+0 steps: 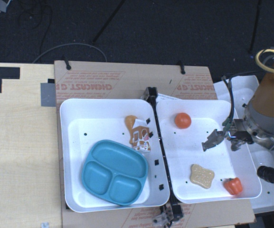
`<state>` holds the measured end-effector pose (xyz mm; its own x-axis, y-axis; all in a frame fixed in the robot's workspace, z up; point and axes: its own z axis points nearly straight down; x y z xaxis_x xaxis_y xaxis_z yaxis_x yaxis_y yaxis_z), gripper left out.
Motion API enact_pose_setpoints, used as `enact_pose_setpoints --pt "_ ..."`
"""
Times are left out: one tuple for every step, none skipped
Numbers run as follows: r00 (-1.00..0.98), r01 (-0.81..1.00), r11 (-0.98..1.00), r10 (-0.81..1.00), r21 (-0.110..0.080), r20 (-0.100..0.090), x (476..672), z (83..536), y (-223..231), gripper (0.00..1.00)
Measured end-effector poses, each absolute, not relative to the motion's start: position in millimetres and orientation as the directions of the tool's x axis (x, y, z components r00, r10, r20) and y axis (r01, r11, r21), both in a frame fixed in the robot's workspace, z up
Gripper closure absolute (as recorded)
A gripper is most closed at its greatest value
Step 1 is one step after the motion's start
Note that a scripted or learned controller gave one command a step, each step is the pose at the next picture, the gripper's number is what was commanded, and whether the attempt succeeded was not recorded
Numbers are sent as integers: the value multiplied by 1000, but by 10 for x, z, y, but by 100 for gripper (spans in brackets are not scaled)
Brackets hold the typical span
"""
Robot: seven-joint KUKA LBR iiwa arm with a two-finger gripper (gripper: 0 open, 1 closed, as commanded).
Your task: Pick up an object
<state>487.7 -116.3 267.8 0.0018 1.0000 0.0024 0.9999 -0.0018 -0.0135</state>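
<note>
My gripper (221, 145) hangs over the right side of the right bin (174, 109), reaching in from the right. Its two dark fingers stand apart, so it is open, and nothing lies between them. A red ball-like fruit (183, 120) rests near the bin's back, to the left of the gripper. Below the gripper a tan cracker-like slab (202, 175) lies toward the front. In the front right corner sits a red-orange pepper (233, 185).
The left bin (72, 127) holds a blue divided plate (114, 172), a small brown item (130, 122) and a small patterned white carton (141, 139) by the divider. Cables and white hardware sit at the right beside the arm (265, 103).
</note>
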Motion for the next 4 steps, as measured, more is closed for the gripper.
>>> enact_pose_setpoints --pt "0 1000 0 1000 -4 1 4893 2728 -1164 0" --pt "1 1000 -1 1000 -9 2 4948 2210 -1238 0" --pt "0 1000 0 1000 -10 3 4917 1565 -1223 0" --pt "0 1000 0 1000 -3 -1 4905 943 -1184 0"
